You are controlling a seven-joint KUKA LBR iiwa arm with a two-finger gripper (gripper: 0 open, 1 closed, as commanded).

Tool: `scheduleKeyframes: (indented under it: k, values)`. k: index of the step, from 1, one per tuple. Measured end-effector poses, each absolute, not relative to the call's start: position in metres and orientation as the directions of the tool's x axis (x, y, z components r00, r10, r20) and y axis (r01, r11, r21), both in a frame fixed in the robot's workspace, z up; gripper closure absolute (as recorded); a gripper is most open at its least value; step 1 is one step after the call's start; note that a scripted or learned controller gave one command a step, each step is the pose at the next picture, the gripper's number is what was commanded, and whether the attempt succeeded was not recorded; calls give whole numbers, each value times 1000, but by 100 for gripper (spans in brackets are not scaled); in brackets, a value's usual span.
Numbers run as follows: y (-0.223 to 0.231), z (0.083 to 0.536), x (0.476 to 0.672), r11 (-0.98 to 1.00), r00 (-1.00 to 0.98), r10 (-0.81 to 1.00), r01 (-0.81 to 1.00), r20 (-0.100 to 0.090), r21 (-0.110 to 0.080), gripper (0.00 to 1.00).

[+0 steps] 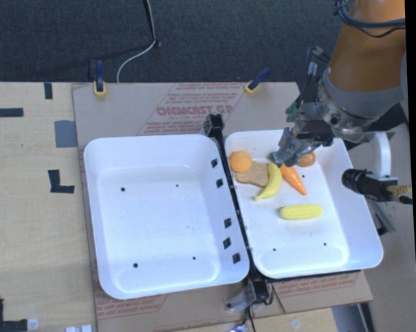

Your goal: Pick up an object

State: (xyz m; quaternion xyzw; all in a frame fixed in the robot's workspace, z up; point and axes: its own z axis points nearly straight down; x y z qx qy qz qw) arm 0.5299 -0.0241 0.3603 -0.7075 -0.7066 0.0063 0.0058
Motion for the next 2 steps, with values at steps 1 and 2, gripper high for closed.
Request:
scheduleKeyframes:
  k: [1, 2]
  values:
    - [14, 391, 543, 5, -5, 1000, 1000, 0, 2, 100]
    - [72, 462, 540, 9, -9, 1000, 1000, 2, 7, 100]
